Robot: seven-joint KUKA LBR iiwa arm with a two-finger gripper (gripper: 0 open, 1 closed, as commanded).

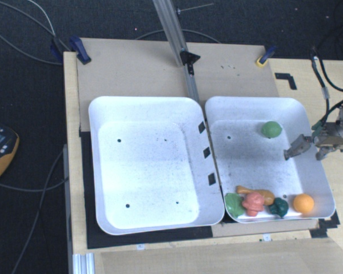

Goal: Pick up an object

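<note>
The right white bin (246, 103) holds several small objects. A green ball (271, 129) lies near its back. Along its front wall sit a light green piece (234, 203), a pink lump (252, 203), a yellow-orange piece (265, 194), a dark green piece (279, 207) and an orange ball (303, 203). My gripper (302, 155) hangs over the bin's right side, to the right of and below the green ball and above the orange ball. It is open, its two fingers spread, with nothing between them.
The left white bin (143, 164) adjoins the right one. A slanted metal pole (170, 24) crosses the bench's back. Blue (80, 50) and yellow (266, 55) clamps sit at the back corners. A handheld pendant (0, 148) and cables lie on the floor to the left.
</note>
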